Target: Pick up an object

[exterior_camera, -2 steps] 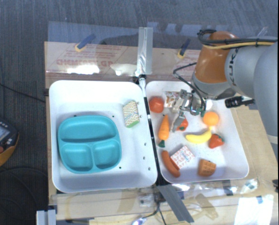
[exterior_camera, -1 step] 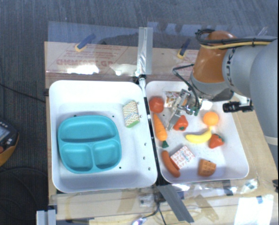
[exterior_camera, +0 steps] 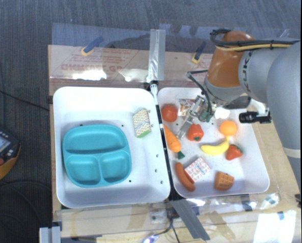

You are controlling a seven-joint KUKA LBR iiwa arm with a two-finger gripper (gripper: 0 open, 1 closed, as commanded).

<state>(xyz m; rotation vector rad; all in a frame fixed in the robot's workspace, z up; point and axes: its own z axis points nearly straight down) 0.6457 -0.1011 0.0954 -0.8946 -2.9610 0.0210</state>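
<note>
Jaws: mine (exterior_camera: pixel 184 130) are down in the right bin (exterior_camera: pixel 257 178), metal fingers slanting toward its left side; from this slanted view I cannot tell whether they are spread or pressed together.
Jaws, contact: tip sits just beside the red pepper (exterior_camera: pixel 194 132) and near the carrot (exterior_camera: pixel 172 139); nothing visibly between them.
Candidates near me: red tomato (exterior_camera: pixel 168 112) close to the bin's upper left; a small printed packet (exterior_camera: pixel 185 106) partly under my wrist.
Candidates farther: orange (exterior_camera: pixel 228 128), banana (exterior_camera: pixel 215 148), strawberry (exterior_camera: pixel 233 152), checked box (exterior_camera: pixel 197 169), sausage (exterior_camera: pixel 184 176), waffle-like piece (exterior_camera: pixel 223 180), all lying on the bin floor.
Left bin (exterior_camera: pixel 75 97): teal divided tray (exterior_camera: pixel 96 153) and a small patterned block (exterior_camera: pixel 141 122), well apart from me.
Progress: reach looks done, I judge; grasp unconfirmed, no object lifted.
Left to do: close on one item, likely the pepper or carrot, then raise it clear of the bin.
Risk: crowded neighbours may get nudged or pinched along.
</note>
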